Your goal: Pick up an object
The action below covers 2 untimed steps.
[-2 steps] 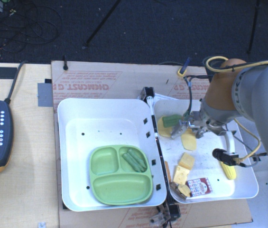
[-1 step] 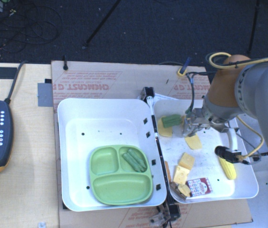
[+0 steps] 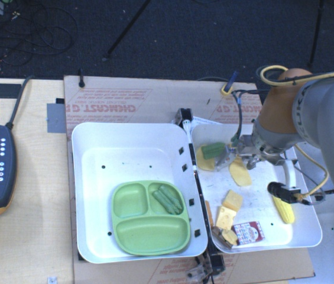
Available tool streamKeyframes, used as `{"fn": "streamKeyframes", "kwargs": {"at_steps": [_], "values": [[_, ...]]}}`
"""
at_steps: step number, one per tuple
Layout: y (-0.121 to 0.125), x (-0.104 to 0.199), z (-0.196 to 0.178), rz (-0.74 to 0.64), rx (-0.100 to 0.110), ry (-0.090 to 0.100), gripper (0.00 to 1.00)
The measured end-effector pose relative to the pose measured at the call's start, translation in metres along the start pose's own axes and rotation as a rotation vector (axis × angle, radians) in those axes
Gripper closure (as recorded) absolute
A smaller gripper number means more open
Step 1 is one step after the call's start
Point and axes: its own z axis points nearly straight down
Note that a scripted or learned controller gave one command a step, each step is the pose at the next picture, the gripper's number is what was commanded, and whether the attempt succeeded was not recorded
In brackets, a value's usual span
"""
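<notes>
**A:** Going left to right: we've got the left bin (image 3: 96,141) holding a green tray (image 3: 150,218) with what looks like a green bean (image 3: 168,199) in its top right compartment. None of that looks like our target, we reckon.

**B:** Agreed. In the right bin (image 3: 308,232) our gripper (image 3: 242,154) is low, between a green block (image 3: 213,150) and a yellow slice (image 3: 240,174). Looks like the reach-in step to us, nothing lifted yet.

**A:** Fingers spread or clenched?

**B:** We can't tell, the wrist hides them. Next we'd need to settle on one piece, probably the slice, centre over it, close, then lift straight up. The corn cob (image 3: 284,208) sits further right, well apart.
</notes>
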Motion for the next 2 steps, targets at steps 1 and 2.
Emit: {"fn": "streamKeyframes", "kwargs": {"at_steps": [1,2], "values": [[0.029,-0.016,0.011,-0.008,-0.001,-0.002,0.00],[0.028,-0.016,0.001,-0.008,0.000,-0.001,1.00]]}}
